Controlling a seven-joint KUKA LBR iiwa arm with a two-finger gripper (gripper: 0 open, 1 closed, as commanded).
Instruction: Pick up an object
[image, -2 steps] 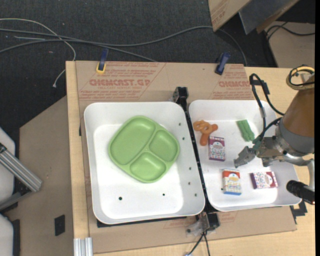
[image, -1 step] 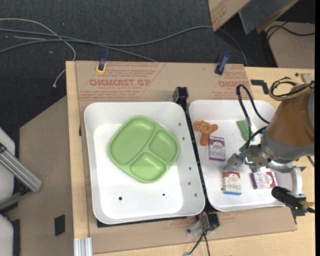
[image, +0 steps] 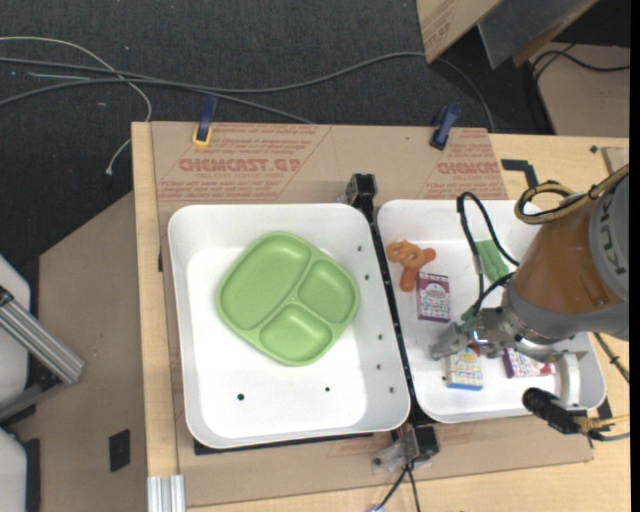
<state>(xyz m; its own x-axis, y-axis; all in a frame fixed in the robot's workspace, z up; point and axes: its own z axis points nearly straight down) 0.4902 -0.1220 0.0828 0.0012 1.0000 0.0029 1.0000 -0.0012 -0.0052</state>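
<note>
Arm reaching into the right bin (image: 400, 300) over a cluster of small items.

The gripper (image: 462, 345) is hovering low above a small colourful card (image: 464, 372), its fingers spread apart and gripping nothing. A purple packet (image: 434, 297) and orange toy (image: 408, 260) are lying farther away; a green divided plate (image: 288, 297) is sitting in the left bin (image: 190, 330).

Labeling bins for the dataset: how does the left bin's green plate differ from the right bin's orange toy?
The green plate is large, flat and divided into three compartments; the orange toy is small, lumpy and irregular. The plate lies in the middle of the left bin; the toy lies near the right bin back-left corner, beside a small card. Neither touches the end effector.
</note>
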